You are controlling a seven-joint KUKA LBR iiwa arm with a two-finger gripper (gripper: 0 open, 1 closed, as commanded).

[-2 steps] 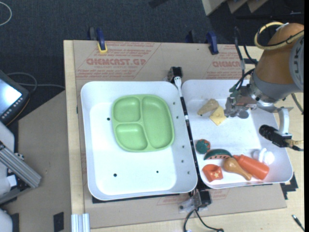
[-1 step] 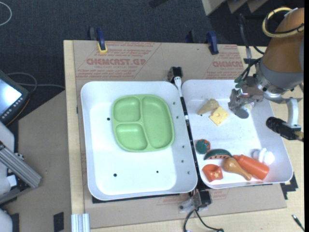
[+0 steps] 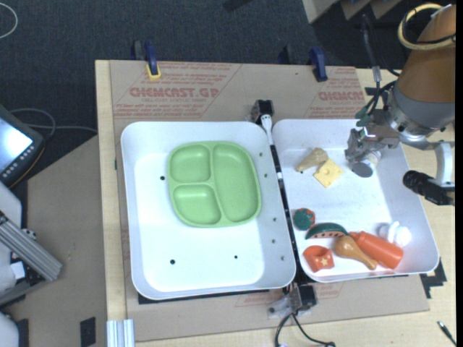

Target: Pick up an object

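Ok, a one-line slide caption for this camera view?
Gripper low in the right bin near a yellow cheese wedge; green divided plate in the left bin.

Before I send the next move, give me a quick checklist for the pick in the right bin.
1. Hand over the right bin: ok.
2. Object between the fingers: cannot tell.
3. Nearest target, yellow cheese wedge, free of neighbours: not ok, it touches the tan piece.
4. Hand directly above the wedge: not ok, it sits to its right.
5. Green divided plate in the left bin, out of the way: ok.
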